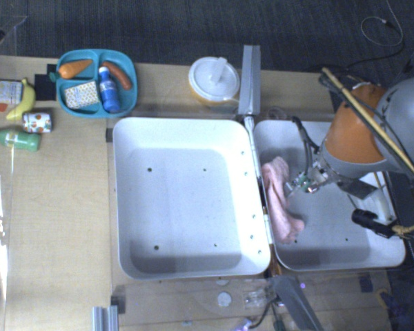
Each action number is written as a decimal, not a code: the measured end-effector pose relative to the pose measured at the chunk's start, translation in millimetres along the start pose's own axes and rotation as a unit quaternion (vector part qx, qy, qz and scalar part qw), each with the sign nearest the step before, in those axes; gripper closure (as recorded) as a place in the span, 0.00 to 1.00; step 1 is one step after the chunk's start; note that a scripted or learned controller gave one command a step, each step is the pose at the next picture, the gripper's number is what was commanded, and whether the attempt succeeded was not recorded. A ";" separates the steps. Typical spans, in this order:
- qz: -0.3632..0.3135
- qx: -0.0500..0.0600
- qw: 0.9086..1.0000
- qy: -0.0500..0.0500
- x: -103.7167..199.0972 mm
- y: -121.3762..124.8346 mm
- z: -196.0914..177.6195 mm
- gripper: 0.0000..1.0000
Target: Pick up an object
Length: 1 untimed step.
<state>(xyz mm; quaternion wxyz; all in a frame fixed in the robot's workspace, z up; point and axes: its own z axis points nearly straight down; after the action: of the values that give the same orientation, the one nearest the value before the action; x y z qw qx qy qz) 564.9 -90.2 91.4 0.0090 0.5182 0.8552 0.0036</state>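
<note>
One pink cloth [281, 200] lay along the right bin's [345, 254] nine o'clock wall, your gripper [305, 182] hovered just at its three o'clock, grip state impossible to tell, so you needed to shift toward nine and pinch a raised fold.

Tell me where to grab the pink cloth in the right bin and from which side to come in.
Grip the pink cloth at its bunched upper end, coming straight down from above. It lies crumpled lengthwise against the right bin's left wall, so a sideways approach would likely hit that wall; the raised folds probably give the gripper, just to its right, something to pinch.
</note>
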 end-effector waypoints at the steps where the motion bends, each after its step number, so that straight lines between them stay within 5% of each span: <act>1: 0.000 0.000 1.000 0.000 0.0 0.0 0.0 0.00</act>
<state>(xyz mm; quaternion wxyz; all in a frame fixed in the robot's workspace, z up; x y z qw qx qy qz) 564.9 -90.2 91.4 0.0089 0.5184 0.8551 0.0038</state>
